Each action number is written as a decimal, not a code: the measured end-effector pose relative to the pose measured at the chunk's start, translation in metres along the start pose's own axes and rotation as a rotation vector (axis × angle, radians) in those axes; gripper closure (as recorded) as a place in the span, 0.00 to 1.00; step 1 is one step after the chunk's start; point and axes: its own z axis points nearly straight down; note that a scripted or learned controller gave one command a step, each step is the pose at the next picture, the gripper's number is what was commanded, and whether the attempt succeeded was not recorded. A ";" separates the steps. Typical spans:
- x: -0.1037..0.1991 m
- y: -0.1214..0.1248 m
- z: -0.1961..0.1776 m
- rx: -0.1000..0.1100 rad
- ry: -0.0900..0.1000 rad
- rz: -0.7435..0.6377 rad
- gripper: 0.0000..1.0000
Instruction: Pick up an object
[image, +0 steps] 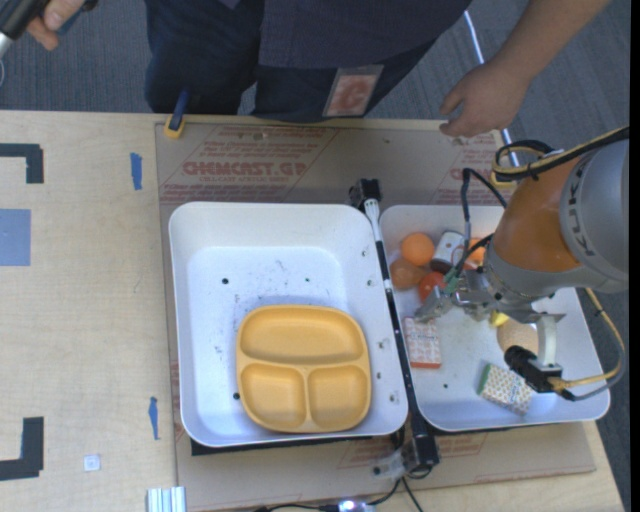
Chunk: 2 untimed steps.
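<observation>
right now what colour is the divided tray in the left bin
Yellow-orange, plain, seen clearly in the camera view: divided tray.

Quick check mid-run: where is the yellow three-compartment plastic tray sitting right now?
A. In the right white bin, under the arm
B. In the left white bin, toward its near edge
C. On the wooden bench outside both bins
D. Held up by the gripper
B: the yellow three-compartment plastic tray lies flat on the floor of the left white bin, toward its near edge, while the arm works over the right white bin.
</observation>
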 end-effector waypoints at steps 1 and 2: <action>0.001 0.002 -0.011 -0.006 0.002 0.000 1.00; 0.005 0.028 0.003 0.008 0.001 -0.001 1.00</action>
